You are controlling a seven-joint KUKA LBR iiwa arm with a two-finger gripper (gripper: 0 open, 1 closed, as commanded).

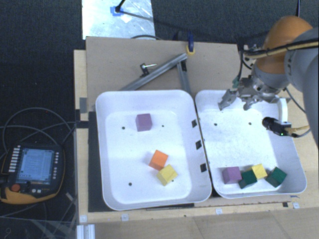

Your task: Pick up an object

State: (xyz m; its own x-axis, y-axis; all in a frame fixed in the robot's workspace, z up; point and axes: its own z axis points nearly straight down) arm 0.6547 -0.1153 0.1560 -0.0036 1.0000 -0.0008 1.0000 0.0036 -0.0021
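**A:** Nearest you, along the front wall of the right bin (298, 183), four blocks are sitting in a row: a purple cube (231, 175), a dark green block (247, 179), a yellow cube (258, 171) and another green block (275, 176), each touching or just beside the next.

**B:** And the left bin (107, 193)?

**A:** You are looking at a yellow block (167, 174) touching an orange cube (158, 159), with a purple block (143, 122) well apart toward the back.

**B:** Where is the gripper (235, 101)?

**A:** It is hovering over the right bin's back edge, far from every block. Its fingers (225, 101) are standing apart, gripping nothing. The tabletop (209, 66) is lying bare behind it.
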